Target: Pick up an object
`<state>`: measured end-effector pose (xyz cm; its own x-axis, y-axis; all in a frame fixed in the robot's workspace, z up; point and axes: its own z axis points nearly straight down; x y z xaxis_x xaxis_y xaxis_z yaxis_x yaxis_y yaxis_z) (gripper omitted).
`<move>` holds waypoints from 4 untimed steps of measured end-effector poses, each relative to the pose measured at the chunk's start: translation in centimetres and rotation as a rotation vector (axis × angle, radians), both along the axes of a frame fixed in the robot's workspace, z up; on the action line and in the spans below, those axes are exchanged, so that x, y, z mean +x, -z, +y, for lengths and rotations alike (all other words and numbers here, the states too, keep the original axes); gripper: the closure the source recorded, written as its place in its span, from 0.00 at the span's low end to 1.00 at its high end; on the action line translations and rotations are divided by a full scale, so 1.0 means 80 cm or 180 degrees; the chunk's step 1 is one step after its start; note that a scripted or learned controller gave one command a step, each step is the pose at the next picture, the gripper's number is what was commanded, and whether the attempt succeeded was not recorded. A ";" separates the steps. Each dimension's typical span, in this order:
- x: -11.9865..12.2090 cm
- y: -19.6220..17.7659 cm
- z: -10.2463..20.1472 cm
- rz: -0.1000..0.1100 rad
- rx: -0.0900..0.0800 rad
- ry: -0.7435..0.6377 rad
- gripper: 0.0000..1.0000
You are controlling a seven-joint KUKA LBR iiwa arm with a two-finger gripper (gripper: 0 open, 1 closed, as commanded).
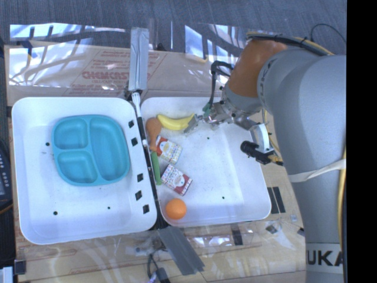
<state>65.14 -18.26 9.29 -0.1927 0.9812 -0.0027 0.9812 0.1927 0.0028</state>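
Scanning from the left, we see a blue plate [91,149] in the left bin [29,211]. The right bin [247,187] holds a carrot [152,128], two cartons [169,150], an orange [175,209] and a banana [175,122]. Our gripper [197,122] sits at the banana's right tip; grip unclear.

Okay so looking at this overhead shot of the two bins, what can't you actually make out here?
- Gripper, camera view: too small and blurred against the banana to tell whether it touches or holds it.
- Two small cartons: print too small to read.
- Green object: pressed along the right bin's left wall, shape unclear.
- Carrot-like orange item: partly hidden beside the divider.
- Arm: its base is cut off by the right edge.
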 end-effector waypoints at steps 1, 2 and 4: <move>0.008 0.000 0.025 0.0003 0.0001 -0.0384 0.00; 0.007 0.002 0.083 0.0025 0.0008 -0.0778 0.00; 0.007 0.003 0.078 0.0019 0.0005 -0.0322 0.00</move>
<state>65.67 -11.99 9.09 -0.2907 0.9568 0.0004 0.9568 0.2907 -0.0025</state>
